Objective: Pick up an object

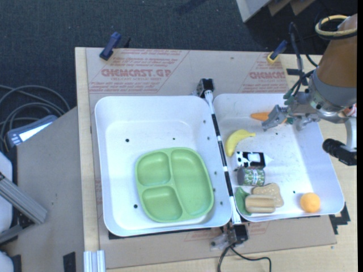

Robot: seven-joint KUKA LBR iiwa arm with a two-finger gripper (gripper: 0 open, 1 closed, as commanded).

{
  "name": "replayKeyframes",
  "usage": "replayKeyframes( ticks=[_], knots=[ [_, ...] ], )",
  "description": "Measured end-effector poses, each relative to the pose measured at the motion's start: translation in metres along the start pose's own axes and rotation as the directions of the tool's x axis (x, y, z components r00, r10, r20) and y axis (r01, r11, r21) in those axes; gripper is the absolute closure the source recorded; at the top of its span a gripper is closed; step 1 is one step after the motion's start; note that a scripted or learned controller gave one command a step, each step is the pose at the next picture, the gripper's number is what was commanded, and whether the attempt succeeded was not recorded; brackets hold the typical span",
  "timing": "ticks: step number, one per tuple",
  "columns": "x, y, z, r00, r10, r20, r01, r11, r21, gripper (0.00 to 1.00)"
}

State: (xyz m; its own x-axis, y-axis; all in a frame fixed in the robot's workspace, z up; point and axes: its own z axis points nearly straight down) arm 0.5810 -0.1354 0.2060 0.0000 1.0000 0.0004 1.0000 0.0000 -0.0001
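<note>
Tool [279, 118] hovers beside tapered orange carrot [260, 116], near curved yellow banana [237, 140]

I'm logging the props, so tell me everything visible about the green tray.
The green tray is a pale green, plastic-looking plate with rounded corners and three compartments: two above, one wider below. It lies flat and slightly rotated in the left bin, toward its front right, close to the divider between bins. Nothing rests in its compartments.

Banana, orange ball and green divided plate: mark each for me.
banana [239, 139], camera view, middle of its curved body.
orange ball [309, 202], camera view, centre of the ball.
green divided plate [173, 184], camera view, ridge where its three compartments meet.
</note>
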Motion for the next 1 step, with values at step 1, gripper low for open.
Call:
replayKeyframes(
  ticks=[1],
  knots=[
    [-0.0253,0.0586,0.1213,1.000,0.001,-0.001,-0.001,1.000,0.003,0.00]
  ],
)
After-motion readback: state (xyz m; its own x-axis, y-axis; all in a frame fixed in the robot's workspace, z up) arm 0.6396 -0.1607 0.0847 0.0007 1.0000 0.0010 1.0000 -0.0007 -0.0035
